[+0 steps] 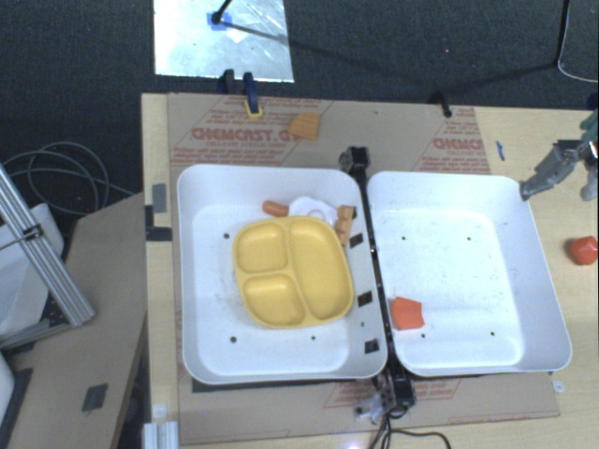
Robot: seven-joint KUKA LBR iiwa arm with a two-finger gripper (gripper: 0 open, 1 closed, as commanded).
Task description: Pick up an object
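My gripper (558,191) hangs at the far right edge of the camera view, above the bench just beyond the right bin's (524,251) upper right corner. Its two grey fingers (545,172) are spread apart with nothing between them. An orange block (406,313) lies in the right bin near its lower left corner, far from the gripper. The left bin (201,251) holds a yellow divided plate (292,271), a small orange sausage-shaped piece (275,209), a white item (311,208) and a tan piece (344,221) by the bin's right wall.
A red-orange object (583,250) sits on the bench to the right of the right bin. A tan piece (304,124) lies on the cardboard behind the left bin, near a blue and yellow clamp (251,94). A shiny sheet (223,26) lies on the floor beyond.
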